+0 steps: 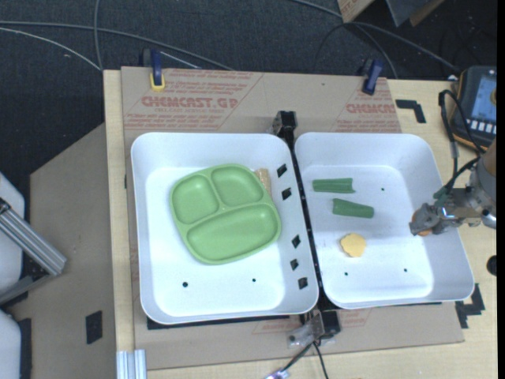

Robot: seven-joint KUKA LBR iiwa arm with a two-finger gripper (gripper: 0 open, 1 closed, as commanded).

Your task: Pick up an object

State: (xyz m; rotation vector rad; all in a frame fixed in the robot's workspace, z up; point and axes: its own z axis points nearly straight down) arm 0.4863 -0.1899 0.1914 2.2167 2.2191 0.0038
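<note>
Gripper (427, 219) low at the right edge of the frame, just inside the right wall of the right bin (448, 271), pointing leftward toward the bin's middle. Cannot tell how it is set: too small and blurred at its tip, and nothing visible in it. Arm (473, 204) reaching in from the right edge at roughly mid-height, lying nearly level across the bin's rim, with most of its length cut off by the frame. Left of the gripper, near the bin's centre, three small things lying apart from one another on the white floor: a yellow piece (353, 245) lowest, a green stick (352, 208) above it and slightly tilted, and a second green stick (332, 185) higher up and further left, lying almost level. None touching the gripper; the yellow piece and the nearer green stick well to its left. Beyond the black divider (297, 212) between the bins, in the left bin (158, 290), a green divided plate (226, 213) with three compartments, lying flat and turned at a slant. Just at its upper right edge, a small tan thing (263, 180), partly hidden. Under both bins, a brown bench (197, 93) with red lettering along its upper part and two clamps on its upper edge.
</note>
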